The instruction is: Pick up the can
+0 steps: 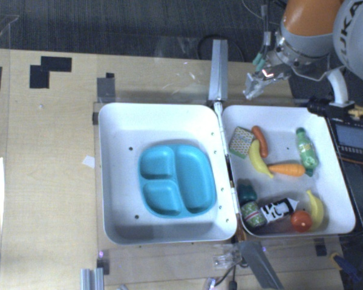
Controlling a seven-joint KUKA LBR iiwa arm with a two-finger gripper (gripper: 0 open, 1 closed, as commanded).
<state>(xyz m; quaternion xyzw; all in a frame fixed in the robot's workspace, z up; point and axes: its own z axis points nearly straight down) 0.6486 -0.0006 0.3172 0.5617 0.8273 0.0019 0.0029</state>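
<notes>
Camera view: tool (257, 84) hung above the counter just beyond the right bin's (345, 219) far-left corner; finger state could not be told. Can (251, 214) lay at the bin's near-left corner, well apart, toward the near side, beside a black-and-white carton (277, 210).

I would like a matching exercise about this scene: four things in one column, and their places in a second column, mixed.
Things:
1. blue divided plate
2. green bottle
3. can
4. gripper

Places:
A. far right part of the right bin
B. above the bench, beyond the bins
C. middle of the left bin
D. near left corner of the right bin

Pairs: 1-C, 2-A, 3-D, 4-B
</notes>
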